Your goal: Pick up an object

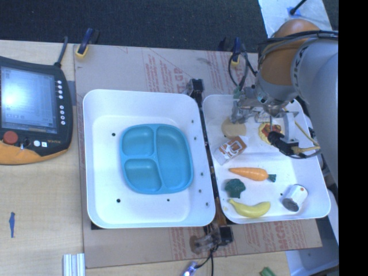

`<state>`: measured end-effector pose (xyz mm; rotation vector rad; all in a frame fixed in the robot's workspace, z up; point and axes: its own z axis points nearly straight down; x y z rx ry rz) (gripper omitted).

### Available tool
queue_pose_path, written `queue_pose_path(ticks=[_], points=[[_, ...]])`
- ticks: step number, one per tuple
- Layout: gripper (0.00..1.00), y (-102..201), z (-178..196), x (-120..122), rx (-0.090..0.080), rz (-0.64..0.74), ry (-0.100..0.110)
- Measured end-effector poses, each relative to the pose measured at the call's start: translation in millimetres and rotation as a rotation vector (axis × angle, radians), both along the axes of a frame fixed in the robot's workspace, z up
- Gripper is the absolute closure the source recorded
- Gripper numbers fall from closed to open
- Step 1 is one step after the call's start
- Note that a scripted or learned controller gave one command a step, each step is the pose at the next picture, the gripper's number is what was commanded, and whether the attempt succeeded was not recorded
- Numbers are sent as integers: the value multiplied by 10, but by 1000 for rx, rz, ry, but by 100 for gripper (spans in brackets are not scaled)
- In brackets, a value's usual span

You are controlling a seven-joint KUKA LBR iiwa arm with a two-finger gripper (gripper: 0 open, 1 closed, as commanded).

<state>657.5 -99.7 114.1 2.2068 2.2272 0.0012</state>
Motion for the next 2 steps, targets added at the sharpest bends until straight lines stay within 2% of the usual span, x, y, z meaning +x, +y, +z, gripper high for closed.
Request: queue_pose_path(ticks=[1,2], points=[[0,0,-1,-1,0,0,0],[0,43,-220,-14,3,-4,9]])
